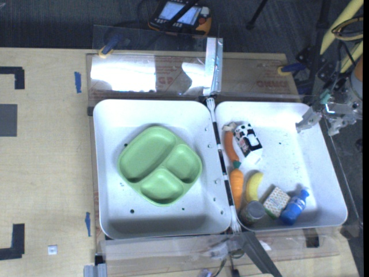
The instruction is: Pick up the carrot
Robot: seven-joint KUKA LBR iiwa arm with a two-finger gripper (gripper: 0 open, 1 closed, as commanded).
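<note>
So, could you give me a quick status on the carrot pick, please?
Gripper at right bin's far right edge, nothing held. Carrot along bin's left wall, untouched. Banana right beside it.

Green plate (159,164), banana (253,184), blue bottle (294,206)

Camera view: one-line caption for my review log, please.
Gripper at the right bin's far right edge; carrot lies by its left wall, untouched.

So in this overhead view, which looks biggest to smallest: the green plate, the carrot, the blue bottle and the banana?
1. Green plate, largest by far.
2. Carrot.
3. Blue bottle and banana look much alike, so I won't rank them. The carrot's lead over both is slim too.
</note>
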